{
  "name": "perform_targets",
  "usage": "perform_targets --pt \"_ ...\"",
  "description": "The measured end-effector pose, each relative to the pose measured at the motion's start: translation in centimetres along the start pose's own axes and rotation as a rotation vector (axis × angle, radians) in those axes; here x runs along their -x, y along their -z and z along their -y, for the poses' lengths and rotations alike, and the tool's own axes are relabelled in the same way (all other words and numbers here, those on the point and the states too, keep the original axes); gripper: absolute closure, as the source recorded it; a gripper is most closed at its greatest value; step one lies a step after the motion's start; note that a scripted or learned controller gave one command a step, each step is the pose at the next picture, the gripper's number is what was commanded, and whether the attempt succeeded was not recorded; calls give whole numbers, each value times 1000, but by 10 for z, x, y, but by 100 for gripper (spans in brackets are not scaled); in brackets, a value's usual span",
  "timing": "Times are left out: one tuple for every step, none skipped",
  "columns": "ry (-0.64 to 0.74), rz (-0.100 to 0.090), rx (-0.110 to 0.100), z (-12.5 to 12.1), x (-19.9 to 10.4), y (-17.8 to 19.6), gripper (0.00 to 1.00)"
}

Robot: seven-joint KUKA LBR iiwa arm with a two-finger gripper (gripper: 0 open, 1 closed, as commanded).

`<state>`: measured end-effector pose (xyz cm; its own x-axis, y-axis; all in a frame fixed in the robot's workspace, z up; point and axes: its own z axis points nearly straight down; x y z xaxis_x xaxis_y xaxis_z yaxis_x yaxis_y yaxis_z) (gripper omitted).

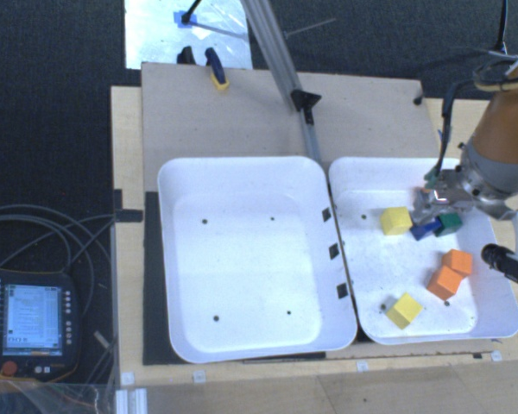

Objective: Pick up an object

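Note:
The right bin (363,317) holds several small blocks. A yellow block (396,221) lies near its middle, with a blue block (426,228) and a green block (450,223) just to its right. Two orange blocks (450,274) sit touching each other further forward, and another yellow block (405,310) lies near the front. My gripper (432,203) hangs low over the blue and green blocks, right above them. The arm's wrist covers the back right of the bin.
The left bin (181,188) stands beside the right one, sharing a clipped rim. A grey pole (276,46) slants across the back of the bench. A teach pendant (30,322) and cables lie on the floor at the left.

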<state>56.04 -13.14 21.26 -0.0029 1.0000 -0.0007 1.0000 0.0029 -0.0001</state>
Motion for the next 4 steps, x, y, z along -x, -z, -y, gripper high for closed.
perform_targets --pt "7 -3 0 12 -55 -3 100" --pt "8 -4 0 24 -111 -3 100" --pt "9 -3 4 26 -165 18 100" --pt "9 -4 0 46 -217 18 100"
